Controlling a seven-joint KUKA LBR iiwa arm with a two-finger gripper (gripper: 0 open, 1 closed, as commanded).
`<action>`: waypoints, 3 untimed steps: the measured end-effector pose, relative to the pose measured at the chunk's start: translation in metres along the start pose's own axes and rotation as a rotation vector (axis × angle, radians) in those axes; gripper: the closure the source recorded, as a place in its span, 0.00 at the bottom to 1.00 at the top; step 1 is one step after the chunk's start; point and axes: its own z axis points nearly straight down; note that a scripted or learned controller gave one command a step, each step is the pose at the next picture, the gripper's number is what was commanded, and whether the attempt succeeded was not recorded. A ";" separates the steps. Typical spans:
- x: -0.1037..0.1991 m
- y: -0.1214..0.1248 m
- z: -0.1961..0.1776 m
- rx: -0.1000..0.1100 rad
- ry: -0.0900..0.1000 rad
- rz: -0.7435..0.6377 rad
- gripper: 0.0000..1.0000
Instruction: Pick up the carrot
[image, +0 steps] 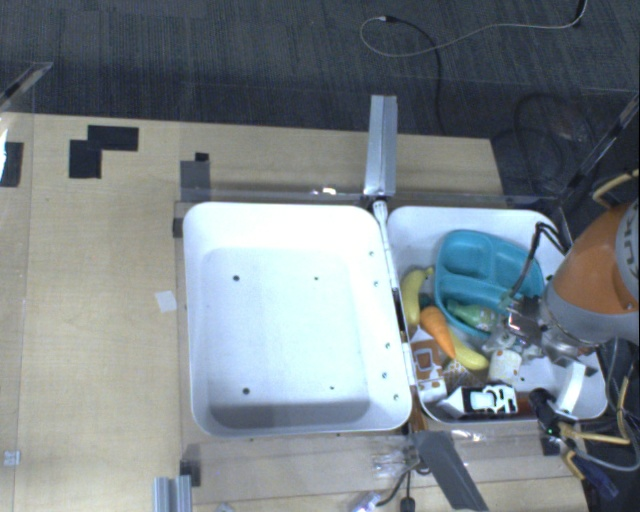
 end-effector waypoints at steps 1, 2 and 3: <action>-0.015 0.009 -0.093 0.009 -0.003 0.393 1.00; -0.014 0.009 -0.093 0.010 -0.003 0.392 0.00; 0.062 0.027 0.008 -0.003 0.002 0.131 0.00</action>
